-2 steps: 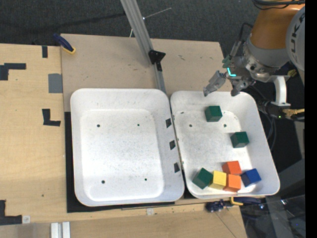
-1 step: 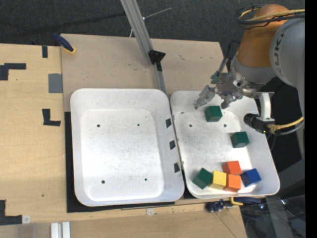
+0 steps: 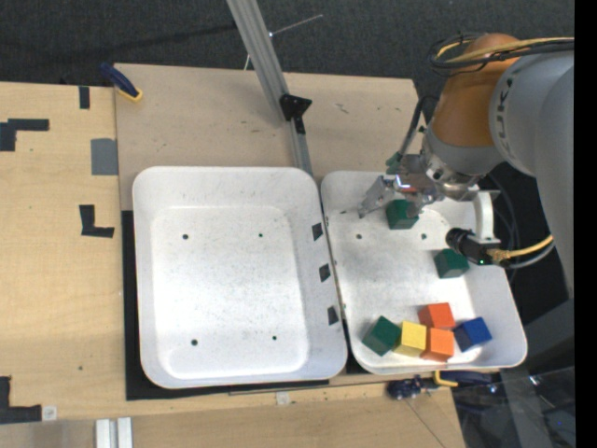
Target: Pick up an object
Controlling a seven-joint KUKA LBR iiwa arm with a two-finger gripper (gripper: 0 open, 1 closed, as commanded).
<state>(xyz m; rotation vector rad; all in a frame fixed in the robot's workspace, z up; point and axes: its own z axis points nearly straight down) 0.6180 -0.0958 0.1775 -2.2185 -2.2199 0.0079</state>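
1. The grey KUKA arm with its orange wrist band (image 3: pixel 476 101) reached in from the right over the right-hand shallow white plastic bin (image 3: pixel 373 278), its two-finger gripper (image 3: pixel 403 194) low at the bin's far end.
2. A small dark green cube (image 3: pixel 402 215) sat directly under the gripper; whether the jaws were clamped on it, or released, could not be told from above.
3. A second dark green cube (image 3: pixel 451 263) lay alone near the bin's right wall, well apart from the rest.
4. Five more cubes huddled at the near end: green (image 3: pixel 381 335), yellow (image 3: pixel 412 338), two orange (image 3: pixel 437 329) and blue (image 3: pixel 473 332), touching one another, probably harder to grasp singly.
5. The left-hand white bin (image 3: pixel 224 278) lay alongside, likely the drop-off side.
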